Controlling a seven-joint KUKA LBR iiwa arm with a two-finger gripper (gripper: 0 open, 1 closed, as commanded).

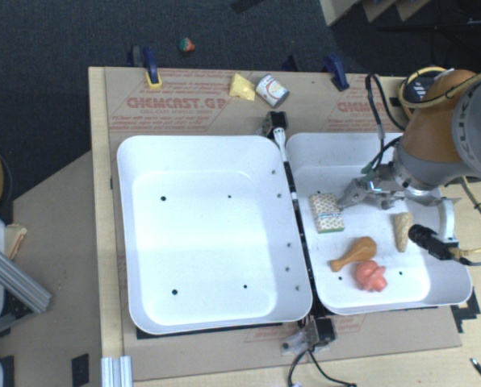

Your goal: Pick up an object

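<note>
Reading "CHEMCAST" in red across the bench board (176, 101), tool (355, 193) spread beside the patterned packet (327, 213).

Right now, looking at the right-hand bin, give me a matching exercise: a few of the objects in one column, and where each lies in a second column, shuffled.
Things:
1. small patterned green-and-white box
2. orange toy drumstick
3. pink-red lumpy toy
4. pale beige cone-shaped piece

Places:
A. nearest the bin's front rim
B. close to the divider between the two bins, by the gripper
C. toward the bin's right side, under the arm
D. middle of the bin, just above the pink-red toy

Pairs: 1-B, 2-D, 3-A, 4-C
</note>
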